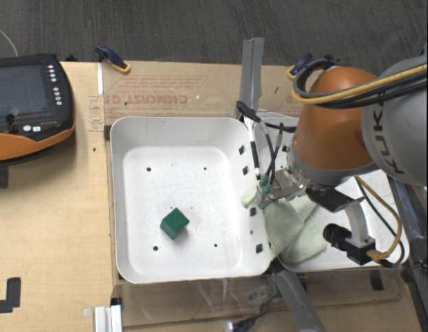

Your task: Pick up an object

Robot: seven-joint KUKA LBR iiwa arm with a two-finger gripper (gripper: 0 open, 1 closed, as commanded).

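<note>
I see green cube (175, 223) loose in left bin (131, 133), well left of gripper (263, 191). Gripper sits low over pale cloth (291, 234). Can't tell grip state. Nothing lifted yet; pick remains.

The arm (379, 123) comes in from the right side of the camera view, its grey outer link crossing the upper right corner. Below that link sits the rounded orange band (331, 126), which faces the camera and hides most of the wrist beneath it. Black and yellow cables loop over the top of the orange band and trail down its right side. The gripper (269, 194) pokes out at the lower left of the band, pointing down and slightly left. Its fingertips are too small and cluttered to make out.
</note>
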